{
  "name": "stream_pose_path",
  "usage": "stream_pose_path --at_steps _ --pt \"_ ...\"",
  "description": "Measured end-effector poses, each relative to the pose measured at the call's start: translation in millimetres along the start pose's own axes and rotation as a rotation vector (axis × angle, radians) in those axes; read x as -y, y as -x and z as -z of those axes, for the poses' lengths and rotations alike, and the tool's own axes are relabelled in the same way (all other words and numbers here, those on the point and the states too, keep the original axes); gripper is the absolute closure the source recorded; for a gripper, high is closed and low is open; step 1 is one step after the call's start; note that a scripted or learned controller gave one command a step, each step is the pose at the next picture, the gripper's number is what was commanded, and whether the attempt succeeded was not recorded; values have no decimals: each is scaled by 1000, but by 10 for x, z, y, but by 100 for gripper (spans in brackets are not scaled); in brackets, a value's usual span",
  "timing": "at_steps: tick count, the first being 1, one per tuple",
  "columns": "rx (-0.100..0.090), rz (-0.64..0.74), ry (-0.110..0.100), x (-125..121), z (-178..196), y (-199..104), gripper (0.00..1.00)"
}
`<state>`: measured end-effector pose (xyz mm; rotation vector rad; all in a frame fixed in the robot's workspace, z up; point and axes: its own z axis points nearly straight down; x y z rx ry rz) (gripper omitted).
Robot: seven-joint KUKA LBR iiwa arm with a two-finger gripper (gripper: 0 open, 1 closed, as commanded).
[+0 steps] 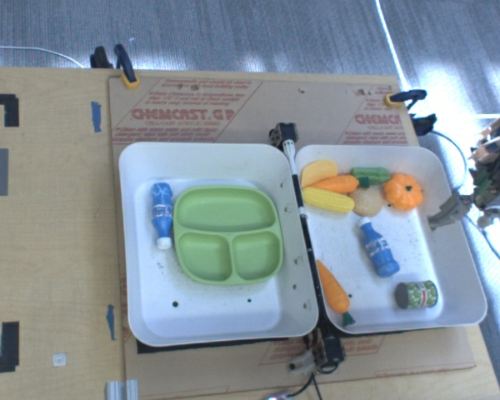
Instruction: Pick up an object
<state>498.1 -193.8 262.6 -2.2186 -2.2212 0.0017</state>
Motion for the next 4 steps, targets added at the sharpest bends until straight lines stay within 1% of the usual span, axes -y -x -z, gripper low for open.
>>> stream_pose_path --at_steps 1,2,3,4 --pt "-1 1 -1 -473 -1041 -134 0" --pt "1 0 3 -676 -1766 -529 0" --pt "5 -1 8 -692 -1661 -517 100" --pt "0 2 2 -718 -641 -1440 100"
